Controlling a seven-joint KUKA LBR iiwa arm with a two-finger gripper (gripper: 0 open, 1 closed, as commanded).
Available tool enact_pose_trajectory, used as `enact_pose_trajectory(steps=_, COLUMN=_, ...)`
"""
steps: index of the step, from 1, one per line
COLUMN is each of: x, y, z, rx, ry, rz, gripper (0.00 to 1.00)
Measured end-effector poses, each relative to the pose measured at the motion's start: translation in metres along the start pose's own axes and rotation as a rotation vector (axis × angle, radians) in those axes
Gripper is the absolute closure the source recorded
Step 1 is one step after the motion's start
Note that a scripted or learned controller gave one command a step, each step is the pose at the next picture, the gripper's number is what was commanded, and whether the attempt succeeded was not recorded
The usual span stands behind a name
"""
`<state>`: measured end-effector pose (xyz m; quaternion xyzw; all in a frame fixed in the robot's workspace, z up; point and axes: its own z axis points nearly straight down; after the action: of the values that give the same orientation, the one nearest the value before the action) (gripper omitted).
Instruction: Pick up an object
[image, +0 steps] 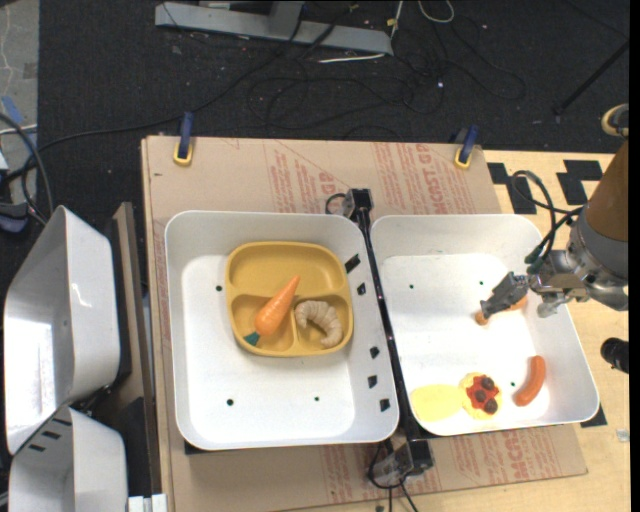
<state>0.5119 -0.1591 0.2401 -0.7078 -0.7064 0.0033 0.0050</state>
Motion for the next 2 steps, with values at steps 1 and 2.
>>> enact_pose_trajectory(steps=1, x=0.000, y=0.002, z=-0.006, rx=-0.011, ry=-0.002, rz=-0.003, gripper=0.00)
enact_pose_trajectory(steps=2, x=0.010, y=-0.002, z=0.047, rx=-0.008, ry=-0.001, rz=-0.001, gripper=0.00)
